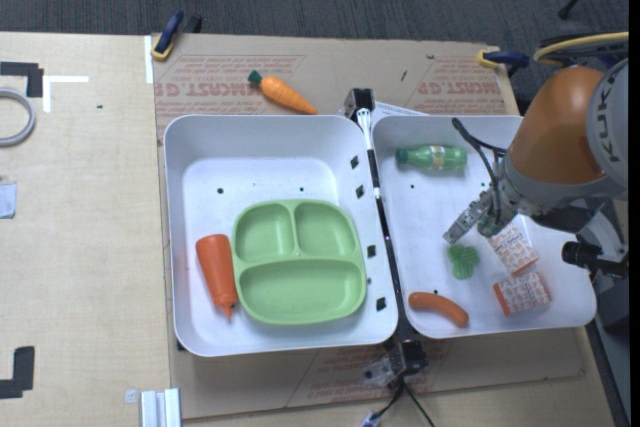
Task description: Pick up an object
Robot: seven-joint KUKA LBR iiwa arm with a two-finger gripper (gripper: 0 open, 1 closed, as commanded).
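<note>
Since the gripper [470, 220] hangs low over the middle of the right bin [575, 313] — can't tell its spread — I'd guess it's after the green broccoli piece [463, 261] just below, not the cartons [512, 248] beside it.

broccoli [463, 261] | small green piece (toy) | right bin floor, just below gripper [470, 225]
</note>
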